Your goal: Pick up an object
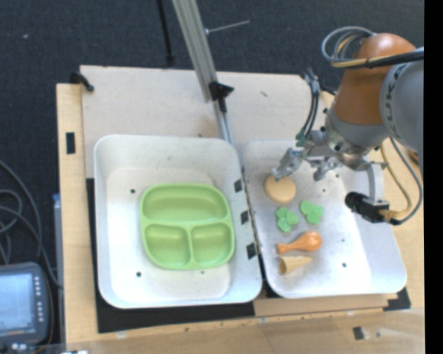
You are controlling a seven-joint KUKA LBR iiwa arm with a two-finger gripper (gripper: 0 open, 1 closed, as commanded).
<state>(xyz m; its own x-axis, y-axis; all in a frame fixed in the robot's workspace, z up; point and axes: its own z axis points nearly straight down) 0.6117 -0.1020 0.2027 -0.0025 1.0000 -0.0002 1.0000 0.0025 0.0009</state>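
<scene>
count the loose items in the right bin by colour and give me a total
Green pieces: 2
Orange piece: 1
Tan pieces, round one and cone: 2
Total: 5

Bright even overhead light, soft faint shadows, slightly soft focus, low resolution

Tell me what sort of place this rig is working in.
Most likely a robot test bench in a lab, not a kitchen. Two white bins sit on a plain wooden bench, one holding a green divided plate, the other toy food pieces, and loose cables lie on dark carpet.
</scene>
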